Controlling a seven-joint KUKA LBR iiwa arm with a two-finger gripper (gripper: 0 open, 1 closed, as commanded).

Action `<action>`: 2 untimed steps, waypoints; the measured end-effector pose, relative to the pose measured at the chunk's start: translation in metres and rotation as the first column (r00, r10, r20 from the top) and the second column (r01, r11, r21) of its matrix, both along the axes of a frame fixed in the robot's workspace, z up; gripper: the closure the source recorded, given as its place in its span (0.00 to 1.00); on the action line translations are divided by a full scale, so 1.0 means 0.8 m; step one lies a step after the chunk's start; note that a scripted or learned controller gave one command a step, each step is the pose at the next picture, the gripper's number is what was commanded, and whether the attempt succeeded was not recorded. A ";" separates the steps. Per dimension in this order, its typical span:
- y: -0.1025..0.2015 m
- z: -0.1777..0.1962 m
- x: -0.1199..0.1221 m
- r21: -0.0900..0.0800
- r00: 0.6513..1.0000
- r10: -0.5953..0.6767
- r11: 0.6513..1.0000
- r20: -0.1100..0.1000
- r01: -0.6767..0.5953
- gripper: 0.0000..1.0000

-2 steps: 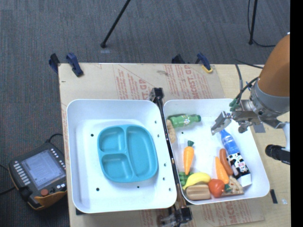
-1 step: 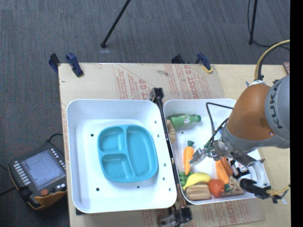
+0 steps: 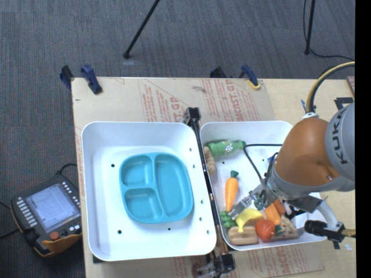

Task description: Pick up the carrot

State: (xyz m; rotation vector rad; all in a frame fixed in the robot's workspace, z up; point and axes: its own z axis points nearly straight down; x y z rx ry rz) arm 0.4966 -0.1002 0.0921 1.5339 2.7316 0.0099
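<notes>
Carrot waits in the right bin, arm low just beside it.

The carrot lies free on the right bin's floor, green top pointing away from the camera, a smooth tapered plastic toy. The hand hovers just right of the carrot; I cannot tell how far it is open, and nothing shows in its grip. Right of the carrot's tip sit a yellow banana, a bun and a glossy tomato, so a closing grip may catch them instead. The carrot's slick cone shape could slip out. A green bottle lies beyond the carrot; a blue tray sits in the left bin.
</notes>
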 end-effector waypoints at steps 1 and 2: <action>0.005 0.000 0.104 0.002 0.957 -0.288 0.958 -0.007 0.288 0.00; 0.011 0.000 0.155 0.001 0.923 -0.385 0.923 -0.007 0.385 0.00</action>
